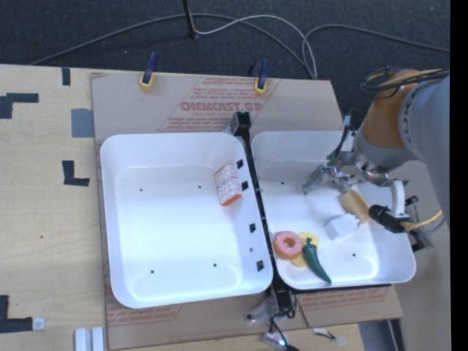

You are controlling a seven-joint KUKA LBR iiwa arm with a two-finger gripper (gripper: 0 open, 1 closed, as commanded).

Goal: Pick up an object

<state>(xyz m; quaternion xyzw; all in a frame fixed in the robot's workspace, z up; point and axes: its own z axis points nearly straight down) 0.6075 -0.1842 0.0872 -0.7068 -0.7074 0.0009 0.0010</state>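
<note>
Nearest object: the tan block (354, 204) lay in the right bin (289, 146), and you could see it just below and to the right of the gripper (330, 174). Judged from this slant, it was the closest candidate for a pick.

Its long axis: ran on a diagonal, from upper left by the gripper down to lower right toward the bin's right wall.

White piece (341, 227): sat touching or just beside the tan block's lower end, on the side away from the gripper. You would have had to watch for it being nudged.

Doughnut (287, 245): lay well below and left of the tan block, near the divider between the bins, resting against a yellow item (302, 258) and the green pepper (316, 263), whose long axis pointed down and right.

Orange-and-white box (228, 185): lay in the left bin (175, 221), well to the left of the tan block, across the divider.

Gripper state: you could not tell whether it was apart or together; nothing was seen clamped in it, and whether it touched the bin floor could not be told.

Arm (409, 126): came in from above and right of the tan block, with its orange band above the wrist.

Relation the move turned on: the block lay down and right of the tool, so a short shift that way, jaws set across the diagonal, looked needed.
</note>
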